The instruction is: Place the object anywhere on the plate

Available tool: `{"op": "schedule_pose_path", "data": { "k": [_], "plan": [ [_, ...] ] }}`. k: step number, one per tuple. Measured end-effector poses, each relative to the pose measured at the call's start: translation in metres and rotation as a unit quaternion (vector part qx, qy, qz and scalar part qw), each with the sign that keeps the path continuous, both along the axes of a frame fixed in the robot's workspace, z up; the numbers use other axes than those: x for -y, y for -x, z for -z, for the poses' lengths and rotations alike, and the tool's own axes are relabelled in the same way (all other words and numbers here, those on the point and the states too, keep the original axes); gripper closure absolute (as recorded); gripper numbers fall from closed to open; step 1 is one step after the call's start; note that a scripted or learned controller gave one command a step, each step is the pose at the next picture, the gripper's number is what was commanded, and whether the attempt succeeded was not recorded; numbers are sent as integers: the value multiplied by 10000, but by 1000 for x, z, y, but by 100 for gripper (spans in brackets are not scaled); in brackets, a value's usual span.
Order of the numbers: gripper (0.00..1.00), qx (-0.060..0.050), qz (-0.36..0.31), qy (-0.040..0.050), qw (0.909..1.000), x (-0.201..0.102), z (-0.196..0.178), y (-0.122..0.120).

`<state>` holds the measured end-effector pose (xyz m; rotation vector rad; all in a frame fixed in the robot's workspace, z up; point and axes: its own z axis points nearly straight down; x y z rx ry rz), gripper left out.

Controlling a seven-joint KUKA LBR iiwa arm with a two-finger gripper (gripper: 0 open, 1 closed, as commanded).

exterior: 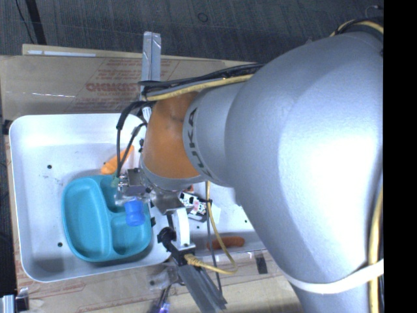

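Over the right edge of the turquoise two-compartment plastic plate (91,223), I see a small blue cylindrical object (134,214) below the gripper (130,197), grip state unclear; it looks light, rigid, best pinched across its sides.

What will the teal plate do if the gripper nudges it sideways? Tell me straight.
The plate looks like moulded plastic, so probably stiff and light. It lies flat on the smooth white bin, so it would likely slide rather than tip. Its raised rim and divider should give a push something to catch. The gripper hangs over its right part.
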<state>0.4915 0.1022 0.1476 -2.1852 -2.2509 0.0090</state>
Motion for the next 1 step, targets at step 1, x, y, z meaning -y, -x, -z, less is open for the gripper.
{"op": "schedule_pose_path", "data": {
  "k": [1],
  "plan": [
    [0,5,7,1,10000,0,0,0]
  ]
}}
